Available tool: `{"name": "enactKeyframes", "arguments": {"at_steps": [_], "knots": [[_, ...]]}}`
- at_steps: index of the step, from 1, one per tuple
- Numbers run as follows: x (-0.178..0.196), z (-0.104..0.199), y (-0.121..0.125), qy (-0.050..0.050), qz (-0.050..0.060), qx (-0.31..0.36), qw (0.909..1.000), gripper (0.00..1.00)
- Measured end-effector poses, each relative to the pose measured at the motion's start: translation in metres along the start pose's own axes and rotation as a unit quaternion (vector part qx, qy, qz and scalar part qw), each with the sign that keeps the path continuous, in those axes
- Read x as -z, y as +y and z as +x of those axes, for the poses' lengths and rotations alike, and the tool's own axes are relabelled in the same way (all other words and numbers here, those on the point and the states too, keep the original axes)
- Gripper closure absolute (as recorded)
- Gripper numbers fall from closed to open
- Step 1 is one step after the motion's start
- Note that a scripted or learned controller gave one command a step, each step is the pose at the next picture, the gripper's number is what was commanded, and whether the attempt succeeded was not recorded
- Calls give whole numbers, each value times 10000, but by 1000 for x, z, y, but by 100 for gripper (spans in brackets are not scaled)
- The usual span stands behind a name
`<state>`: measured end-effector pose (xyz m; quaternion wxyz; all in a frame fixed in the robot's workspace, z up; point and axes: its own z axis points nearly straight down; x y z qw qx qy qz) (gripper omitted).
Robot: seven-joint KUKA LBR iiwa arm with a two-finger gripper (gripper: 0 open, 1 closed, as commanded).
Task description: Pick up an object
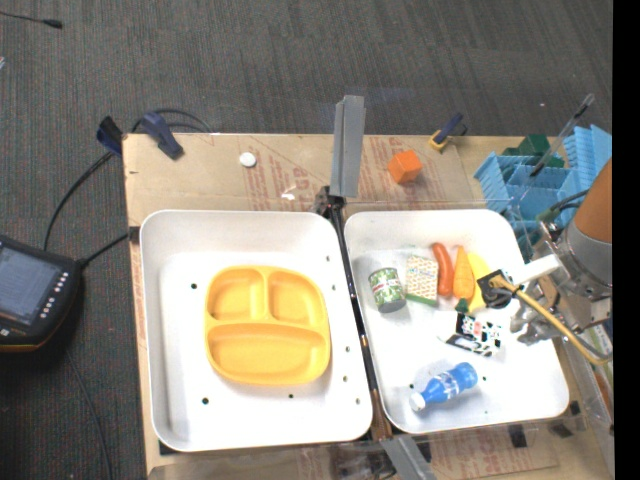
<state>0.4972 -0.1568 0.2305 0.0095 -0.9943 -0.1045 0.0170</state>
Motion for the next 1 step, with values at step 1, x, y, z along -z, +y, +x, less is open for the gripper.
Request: {"name": "enactKeyframes", "arguments": {"at_steps": [1], "knots": [[7, 0, -1, -35, 24, 17, 10000, 100]]}}
